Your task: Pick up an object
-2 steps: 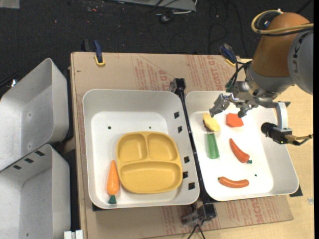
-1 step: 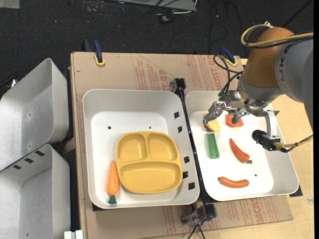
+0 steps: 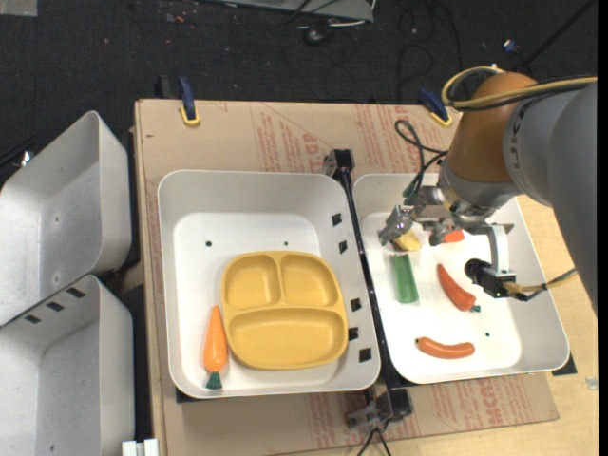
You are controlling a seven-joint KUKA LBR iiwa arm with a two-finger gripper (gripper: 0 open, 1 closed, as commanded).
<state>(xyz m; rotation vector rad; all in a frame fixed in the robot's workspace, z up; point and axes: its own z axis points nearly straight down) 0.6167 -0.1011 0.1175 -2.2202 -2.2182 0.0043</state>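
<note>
The bench (image 3: 285, 131) was a brown board carrying faint reddish printed lettering in repeated rows; the characters were too pale and too small to read. Two blue clamps (image 3: 189, 107) sat on its far edge.

The arm (image 3: 532, 131), grey with an orange band, entered from the right and covered the far right corner of the right bin (image 3: 541, 350). Its body hid that part of the bin floor and cut off the view of the bin's far wall.

The left bin (image 3: 180, 255) held a yellow divided tray (image 3: 283, 310) near its near edge. An orange carrot (image 3: 216, 342) with a green tip lay just beside the tray's left edge, pointing toward the bin's near left corner.

In the right bin, a green stick (image 3: 407, 278) lay near the left wall. A red-orange sausage (image 3: 456, 288) lay tilted near the middle, and an orange sausage (image 3: 445, 348) lay along the near edge, well apart from the green stick.

The gripper (image 3: 410, 228) sat low over the far left part of the right bin. A small pale yellow object (image 3: 408, 242) showed directly below it, just beyond the far end of the green stick. Whether the tool was apart, together or clamped on that object could not be told; the wrist hardware obscured it. A small red item (image 3: 452, 237) beside the wrist was partly hidden and could not be identified.
</note>
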